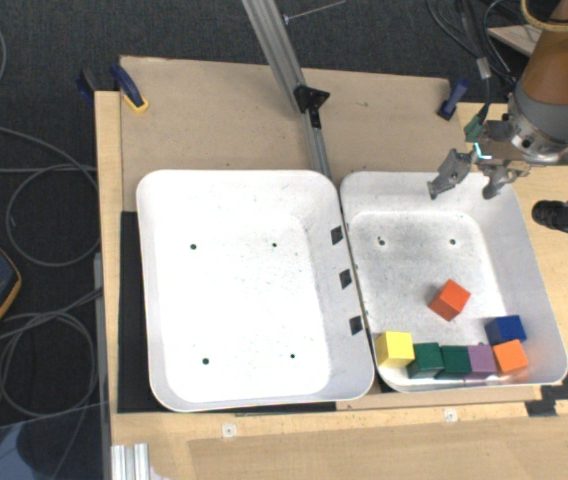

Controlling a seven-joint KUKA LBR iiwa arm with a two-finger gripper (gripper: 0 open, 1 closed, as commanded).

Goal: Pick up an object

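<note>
My gripper (471, 180) hangs open over the far edge of the right bin (419, 230), its two fingers spread apart with nothing between them. An orange-red cube (451, 299) lies alone in the middle of that bin, well below the gripper. Along the bin's near edge sits a row of blocks: yellow (396, 347), two green ones (427, 357) (455, 360), purple (481, 359) and orange (510, 355), with a blue block (505, 329) just behind the orange one.
The left bin (234, 283) lies beside the right one, with black clips (344, 278) along the shared edge. A slanted metal pole (282, 58) rises behind the bins. Blue clamps (452, 98) (129, 88) grip the bench's far edge.
</note>
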